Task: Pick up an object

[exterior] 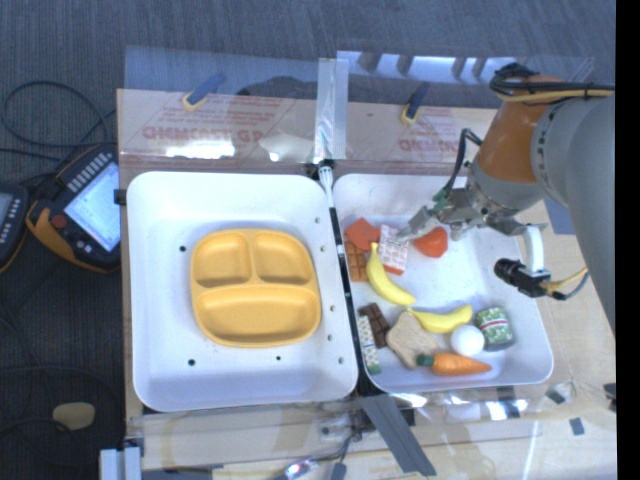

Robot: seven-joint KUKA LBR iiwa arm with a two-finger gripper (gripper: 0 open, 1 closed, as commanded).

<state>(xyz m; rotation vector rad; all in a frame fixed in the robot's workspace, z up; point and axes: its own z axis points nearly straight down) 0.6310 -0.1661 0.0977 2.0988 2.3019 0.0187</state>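
The gripper (418, 230) is reaching into the right bin (530, 353) from its far right corner. Whether its fingers are spread or pressed together cannot be told at this resolution. The tip is sitting just beside a red-and-white packet (393, 252) and a red, rounded object (432, 242) near the bin's far edge; contact with either cannot be confirmed, and nothing is visibly sitting between the fingers.

The right bin is carrying smooth toy food pieces. A yellow banana (387, 282) is lying near the left edge, beside an orange-red piece (360, 235). A second banana (443, 318), a brown bread-like slice (411, 340), a white egg (466, 341), an orange carrot (461, 365) and a green patterned piece (494, 327) are clustering along the near edge.

The left bin (160, 368) is carrying a yellow three-compartment tray (256, 286), glossy with rounded corners, at its centre.
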